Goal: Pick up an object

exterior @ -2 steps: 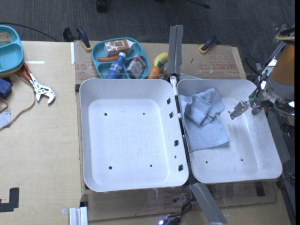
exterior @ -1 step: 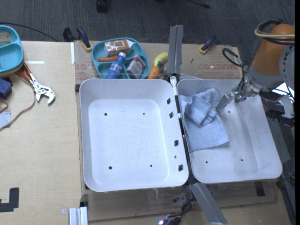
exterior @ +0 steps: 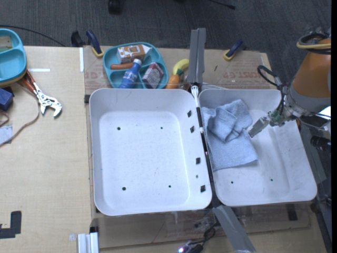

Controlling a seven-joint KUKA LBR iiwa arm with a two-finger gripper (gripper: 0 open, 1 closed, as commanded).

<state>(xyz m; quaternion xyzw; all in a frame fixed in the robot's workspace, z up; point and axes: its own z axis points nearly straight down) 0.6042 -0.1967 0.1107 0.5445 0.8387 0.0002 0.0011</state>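
Hovering over the right bin, the hand sits just beside the crumpled grey cloth; can't tell its grip state.

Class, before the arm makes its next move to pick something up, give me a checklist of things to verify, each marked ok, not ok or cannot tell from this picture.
1. A pickable object lies in a bin: ok, a crumpled grey cloth in the right bin.
2. Cloth uncovered from above: ok.
3. The hand is near the cloth: ok, at its right edge.
4. Hand already holding the cloth: cannot tell.
5. Cloth away from the bin wall: not ok, its left side lies along the divider.
6. Left bin free for a drop: ok.
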